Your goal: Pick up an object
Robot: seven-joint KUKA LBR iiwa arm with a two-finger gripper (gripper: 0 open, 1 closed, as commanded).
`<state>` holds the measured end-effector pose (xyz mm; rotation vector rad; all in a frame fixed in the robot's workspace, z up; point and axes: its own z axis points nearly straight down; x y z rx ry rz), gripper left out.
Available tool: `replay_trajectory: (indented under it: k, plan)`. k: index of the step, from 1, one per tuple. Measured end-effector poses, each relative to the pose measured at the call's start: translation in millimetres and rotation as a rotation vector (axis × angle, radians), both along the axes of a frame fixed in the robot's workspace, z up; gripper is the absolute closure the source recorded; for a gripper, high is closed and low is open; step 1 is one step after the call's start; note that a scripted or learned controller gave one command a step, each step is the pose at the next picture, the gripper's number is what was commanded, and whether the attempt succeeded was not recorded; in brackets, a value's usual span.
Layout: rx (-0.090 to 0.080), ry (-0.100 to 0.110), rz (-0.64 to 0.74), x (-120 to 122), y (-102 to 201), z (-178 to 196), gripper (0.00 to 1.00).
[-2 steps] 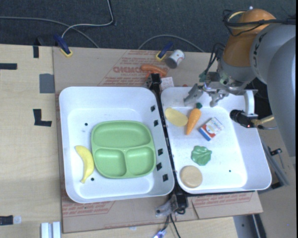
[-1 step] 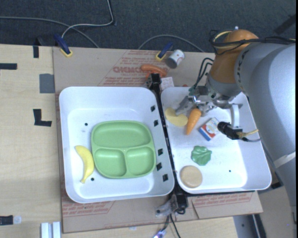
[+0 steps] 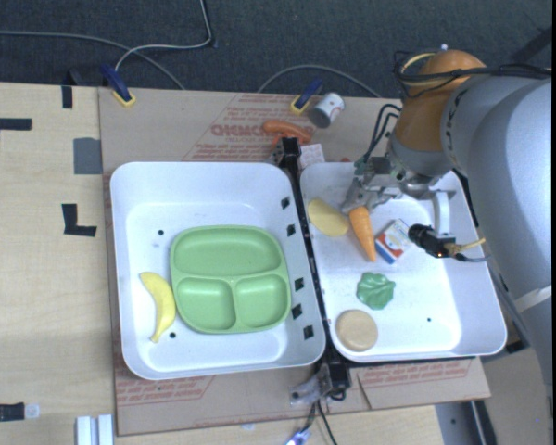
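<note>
The right bin [image 3: 445, 336] holds several objects. An orange carrot [image 3: 362, 234] lies near its back left, with a pale yellow potato-shaped piece [image 3: 326, 219] just left of it. A small red, white and blue box [image 3: 390, 242] sits right of the carrot. Nearer the front are a green leafy piece [image 3: 376, 290] and a round tan biscuit [image 3: 357, 330]. My gripper [image 3: 371, 193] hangs low over the back of this bin, just above the carrot's thick end. Nothing shows between its tips.
The left bin [image 3: 134, 188] holds a green divided plate [image 3: 230, 278] and a banana [image 3: 159, 304]. Behind the bins on the cardboard lie an orange sausage [image 3: 287, 129] and a small grey cylinder [image 3: 326, 109]. The grey arm [image 3: 514, 156] covers the bench's right side.
</note>
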<state>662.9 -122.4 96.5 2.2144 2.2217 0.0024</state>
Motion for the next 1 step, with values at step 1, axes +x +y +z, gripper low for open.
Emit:
replay_trajectory:
  k: [1]
  plan:
    - [0.003, 0.004, 0.0, -18.9, 95.6, 88.6, 1.0]
